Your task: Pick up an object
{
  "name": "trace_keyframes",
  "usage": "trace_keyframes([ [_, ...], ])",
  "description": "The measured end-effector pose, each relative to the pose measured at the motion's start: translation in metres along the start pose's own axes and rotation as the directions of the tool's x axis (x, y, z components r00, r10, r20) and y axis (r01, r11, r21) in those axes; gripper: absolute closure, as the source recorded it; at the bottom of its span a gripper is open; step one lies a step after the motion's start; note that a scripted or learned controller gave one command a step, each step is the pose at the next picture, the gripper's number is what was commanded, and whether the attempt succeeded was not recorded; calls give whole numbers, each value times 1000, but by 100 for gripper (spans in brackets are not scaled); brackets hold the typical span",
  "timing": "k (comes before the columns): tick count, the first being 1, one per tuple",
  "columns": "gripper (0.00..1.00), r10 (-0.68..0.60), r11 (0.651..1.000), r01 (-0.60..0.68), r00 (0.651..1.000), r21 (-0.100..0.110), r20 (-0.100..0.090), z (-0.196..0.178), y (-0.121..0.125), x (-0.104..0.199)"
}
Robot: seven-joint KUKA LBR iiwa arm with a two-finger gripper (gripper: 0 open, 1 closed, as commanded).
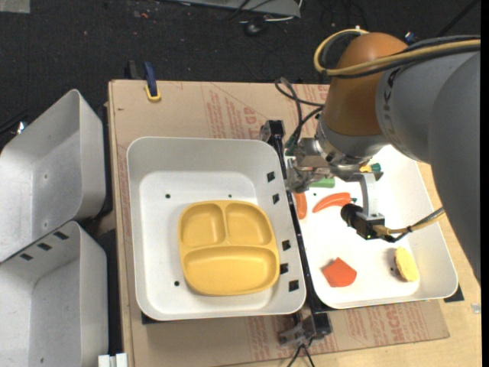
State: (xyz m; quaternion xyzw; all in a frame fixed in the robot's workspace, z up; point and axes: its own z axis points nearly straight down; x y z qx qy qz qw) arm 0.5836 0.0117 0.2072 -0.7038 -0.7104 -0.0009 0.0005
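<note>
arm in from the right, tool low over the far-left part of the right bin, right by the divider between the two bins. wrist housing blocks the view of it, so can't tell if it's spread, pressed together or pinching anything. nothing visibly lifted, so i'd call the pick not done yet. candidates all lie in the right bin: a long orange-red piece just beside the tool, a small red piece near the left wall, something green half hidden under the wrist, an orange wedge nearer the front, a yellow lump front right, well apart from the tool. my read: the program is going for the cluster at the far-left corner, since the tool sits right over it. risk there is the bin wall and the pieces lying close together, easy to nudge one and close on nothing. a small black part hangs off the wrist on a cable, looks like rig hardware, not a pick item. left bin has a yellow divided plate sitting flat in the middle, away from the tool, probably not the target. both bins rest on a cardboard sheet on the surface; it has red printing, reversed or upside down from here, not legible. no readable labels on the items.
</note>
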Motion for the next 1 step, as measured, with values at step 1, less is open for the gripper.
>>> trace_keyframes([
  [1, 100, 1, 1000, -1, 1000, 0, 0, 0, 6, 55],
])
